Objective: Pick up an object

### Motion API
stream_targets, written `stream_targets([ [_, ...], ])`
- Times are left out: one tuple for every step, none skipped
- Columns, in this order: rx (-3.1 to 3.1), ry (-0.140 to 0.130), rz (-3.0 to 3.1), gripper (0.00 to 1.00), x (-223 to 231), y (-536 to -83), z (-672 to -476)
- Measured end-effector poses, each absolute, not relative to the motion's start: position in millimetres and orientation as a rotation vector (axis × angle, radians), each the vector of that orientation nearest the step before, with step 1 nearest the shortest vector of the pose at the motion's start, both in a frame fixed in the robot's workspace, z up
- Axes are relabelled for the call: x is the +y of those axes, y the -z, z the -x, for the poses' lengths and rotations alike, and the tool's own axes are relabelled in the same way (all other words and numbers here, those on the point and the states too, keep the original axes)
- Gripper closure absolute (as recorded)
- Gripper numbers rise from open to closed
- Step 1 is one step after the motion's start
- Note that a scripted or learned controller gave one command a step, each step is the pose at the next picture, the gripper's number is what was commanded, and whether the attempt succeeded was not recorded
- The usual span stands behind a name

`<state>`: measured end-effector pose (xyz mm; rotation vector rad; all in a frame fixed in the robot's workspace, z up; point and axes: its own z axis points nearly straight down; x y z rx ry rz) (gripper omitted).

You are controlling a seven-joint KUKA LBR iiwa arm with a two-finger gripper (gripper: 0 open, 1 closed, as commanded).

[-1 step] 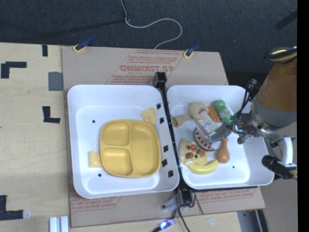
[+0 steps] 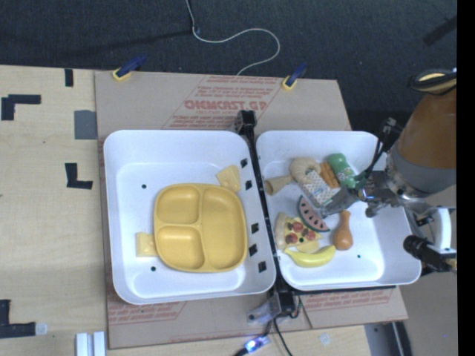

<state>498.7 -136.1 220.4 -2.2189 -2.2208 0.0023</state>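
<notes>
Cardboard sheet (image 2: pixel 223 102) with red print, seemingly "CHEMGUARD", fingers (image 2: pixel 332 205) over right bin (image 2: pixel 371 273), spread unclear

A cardboard-topped bench (image 2: pixel 223 99) carries two white bins, the left bin (image 2: pixel 122 199) beside the right bin (image 2: pixel 371 269).

Yellow divided plate (image 2: pixel 200 227); white bins (image 2: pixel 119 199); yellow banana (image 2: pixel 312 256); green bottle (image 2: pixel 341 167); red watermelon slice (image 2: pixel 312 215).
</notes>
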Motion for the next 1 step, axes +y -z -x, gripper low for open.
stream_targets([
  [-2.220,-0.005,2.216,0.00,-131.3,-169.2,-507.4],
])
